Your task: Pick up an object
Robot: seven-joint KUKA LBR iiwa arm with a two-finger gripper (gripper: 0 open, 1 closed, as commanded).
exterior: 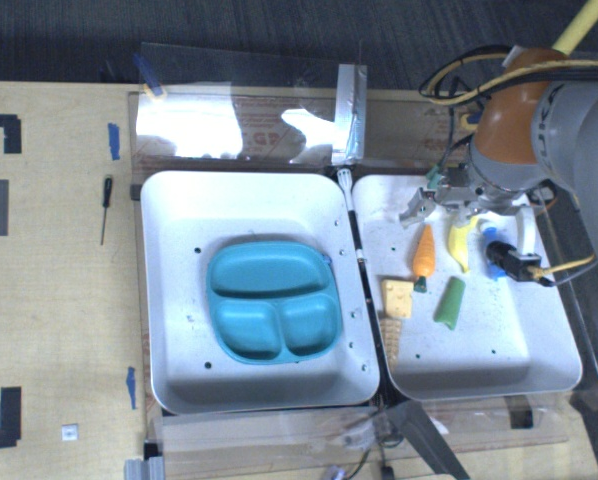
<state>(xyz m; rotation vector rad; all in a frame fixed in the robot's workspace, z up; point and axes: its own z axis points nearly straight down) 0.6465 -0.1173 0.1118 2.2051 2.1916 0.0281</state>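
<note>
The right bin holds several small items. An orange carrot-shaped piece lies near its middle, with a yellow piece just to its right. A green stick lies below them and a tan square cracker sits by the bin's left wall. A small blue item rests near the arm. My gripper hangs over the back of the right bin, just above the carrot and the yellow piece. Nothing shows between its tips.
The left bin contains a blue divided plate. The grey arm with its orange band and cables crosses the right bin's far right corner. A shiny metal bracket stands behind the bins.
</note>
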